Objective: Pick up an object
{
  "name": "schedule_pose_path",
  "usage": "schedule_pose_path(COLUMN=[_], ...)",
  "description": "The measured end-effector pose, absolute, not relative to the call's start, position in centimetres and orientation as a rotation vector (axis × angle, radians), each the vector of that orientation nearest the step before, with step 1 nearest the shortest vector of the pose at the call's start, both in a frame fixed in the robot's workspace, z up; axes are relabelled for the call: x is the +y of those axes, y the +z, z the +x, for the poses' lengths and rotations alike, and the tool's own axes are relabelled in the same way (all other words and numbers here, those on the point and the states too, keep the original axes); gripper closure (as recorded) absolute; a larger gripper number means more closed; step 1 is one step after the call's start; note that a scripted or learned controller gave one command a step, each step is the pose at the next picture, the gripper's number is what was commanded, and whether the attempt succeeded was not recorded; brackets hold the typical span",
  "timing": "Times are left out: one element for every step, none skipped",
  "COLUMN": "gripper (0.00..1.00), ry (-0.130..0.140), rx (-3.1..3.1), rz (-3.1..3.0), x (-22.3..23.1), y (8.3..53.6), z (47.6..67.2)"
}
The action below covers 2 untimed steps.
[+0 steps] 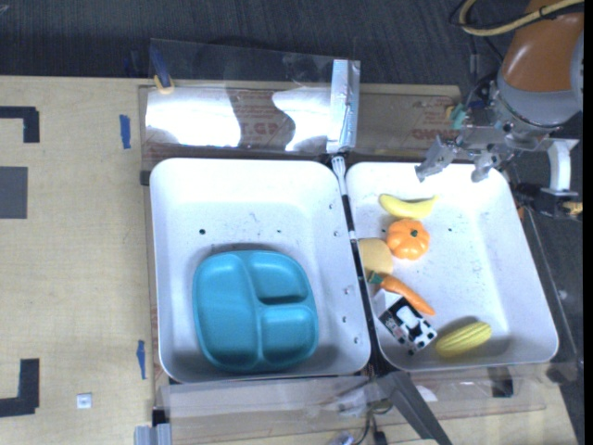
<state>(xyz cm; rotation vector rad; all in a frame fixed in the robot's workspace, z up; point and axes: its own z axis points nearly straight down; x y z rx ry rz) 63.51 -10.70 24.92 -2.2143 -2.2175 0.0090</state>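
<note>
The right bin (491, 248) holds several toys: a yellow banana (406, 204), an orange pumpkin (408, 239), a pale yellow piece (372, 254) by the bin's left wall, an orange carrot (408, 294), a black-and-white toy (408, 324) and a yellow-green oblong fruit (463, 337). My gripper (457, 164) hangs over the far edge of the right bin, above and right of the banana. Its two fingers are spread apart with nothing between them.
The left bin (185, 202) holds a blue divided plate (255, 310) at its near side. A clear plastic sheet (250, 109) stands behind the left bin. The grey arm with its orange band (542, 58) comes in from the upper right.
</note>
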Motion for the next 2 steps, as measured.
schedule_pose_path(gripper=[0.0,0.0], ry=[0.014,0.004], rx=[-2.161,-2.219], rz=[-2.266,-2.22], x=[-10.1,-10.7], y=[16.5,9.1], z=[63.4,62.9])
